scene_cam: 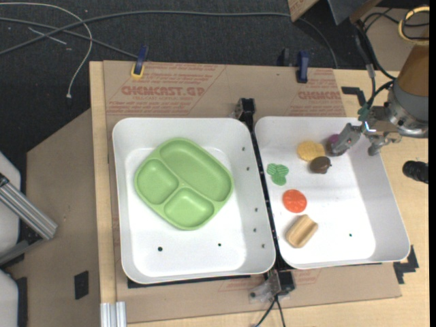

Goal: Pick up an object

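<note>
A grey robot arm reaches from the right over the right white bin, its gripper near the far edge with fingers spread apart and nothing between them. Just beside it lie a purple piece, a brown piece and a yellow piece, close together. Closing here could likely nudge neighbours or pinch two at once.

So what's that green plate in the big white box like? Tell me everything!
The green plate looks like smooth light-green plastic, rounded at the corners and split into three sections: a long one across the top and two smaller ones below. It lies flat, turned a bit askew, in the upper middle of the left bin, resting on the bin's floor. No food sits in it, and nothing else touches it.
</note>
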Motion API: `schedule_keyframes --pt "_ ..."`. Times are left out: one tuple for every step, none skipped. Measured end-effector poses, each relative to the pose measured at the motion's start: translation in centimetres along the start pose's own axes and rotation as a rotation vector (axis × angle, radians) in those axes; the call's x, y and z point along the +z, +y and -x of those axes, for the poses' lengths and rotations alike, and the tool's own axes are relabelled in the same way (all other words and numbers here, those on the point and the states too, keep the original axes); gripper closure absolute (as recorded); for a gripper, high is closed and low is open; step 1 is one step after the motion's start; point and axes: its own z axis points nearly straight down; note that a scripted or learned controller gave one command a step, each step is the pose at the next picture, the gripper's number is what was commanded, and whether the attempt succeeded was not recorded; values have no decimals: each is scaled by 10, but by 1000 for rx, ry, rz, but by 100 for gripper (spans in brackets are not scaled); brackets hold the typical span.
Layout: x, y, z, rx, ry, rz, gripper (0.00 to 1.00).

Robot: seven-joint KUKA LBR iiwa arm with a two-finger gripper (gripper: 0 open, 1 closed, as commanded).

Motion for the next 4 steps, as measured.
schedule_keyframes --pt "-7 3 0 -3 -3 13 0" --pt "52 4 -3 -2 -2 12 0" --pt "114 -1 -8 -2 0 7 0" --pt "129 -1 -9 -3 -2 10 0"
